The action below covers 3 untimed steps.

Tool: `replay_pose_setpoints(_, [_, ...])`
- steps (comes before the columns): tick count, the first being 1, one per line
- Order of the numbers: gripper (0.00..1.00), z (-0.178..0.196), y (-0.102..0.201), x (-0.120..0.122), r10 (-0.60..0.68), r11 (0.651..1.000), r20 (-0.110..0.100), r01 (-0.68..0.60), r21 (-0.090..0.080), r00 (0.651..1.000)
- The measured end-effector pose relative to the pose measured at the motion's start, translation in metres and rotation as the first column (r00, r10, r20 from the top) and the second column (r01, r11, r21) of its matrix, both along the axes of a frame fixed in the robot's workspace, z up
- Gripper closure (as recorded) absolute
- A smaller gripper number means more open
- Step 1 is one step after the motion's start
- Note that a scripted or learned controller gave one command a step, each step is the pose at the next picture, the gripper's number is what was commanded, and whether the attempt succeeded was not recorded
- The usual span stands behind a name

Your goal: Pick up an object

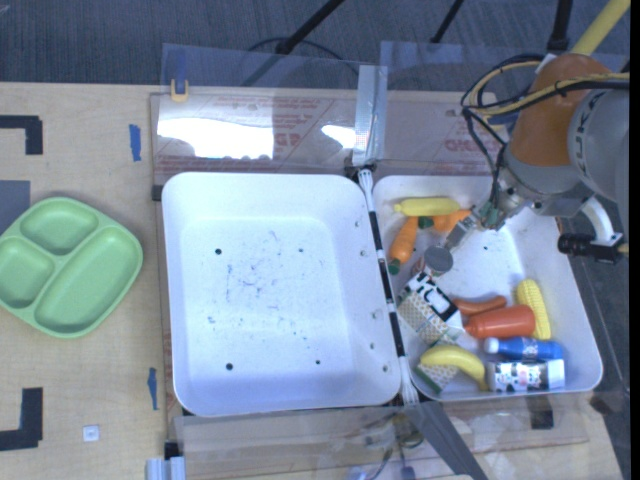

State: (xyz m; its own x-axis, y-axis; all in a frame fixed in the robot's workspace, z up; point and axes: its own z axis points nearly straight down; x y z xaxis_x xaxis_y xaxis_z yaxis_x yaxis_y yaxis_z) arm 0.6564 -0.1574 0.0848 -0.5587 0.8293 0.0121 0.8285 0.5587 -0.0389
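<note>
The right bin (585, 313) holds several objects. At its back lie a yellow banana (425, 206) and an orange carrot (403, 238), with a grey round piece (437, 260) just in front of them. Nearer the front are a black-and-white item (428, 293), an orange bottle (500, 322), a yellow corn cob (535, 306), a blue bottle (520, 348), a white patterned can (525, 374) and a second banana (455, 360). My gripper (468, 224) hangs low over the bin's back part, just right of the carrot and banana. Nothing shows as held.
The left white bin (180, 268) stands beside the right one, the two meeting at a shared rim (385, 278). A green divided plate (65, 265) lies on the bench at far left. Clear plastic walls (260, 118) rise behind both bins. Cables loop around the arm's orange band (545, 118).
</note>
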Motion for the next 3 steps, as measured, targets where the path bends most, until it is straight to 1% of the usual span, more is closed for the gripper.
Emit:
replay_pose_setpoints(1, [0.0, 0.067, -0.003, 0.011, 0.256, 0.967, 0.044, -0.256, 0.008, 0.966])
replay_pose_setpoints(2, [0.0, 0.055, 0.005, 0.0, -0.234, 0.972, 0.037, 0.234, 0.011, 0.972])
replay_pose_setpoints(3, [0.0, 0.009, 0.007, -0.005, -0.004, 1.0, 0.058, 0.004, 0.004, 0.998])
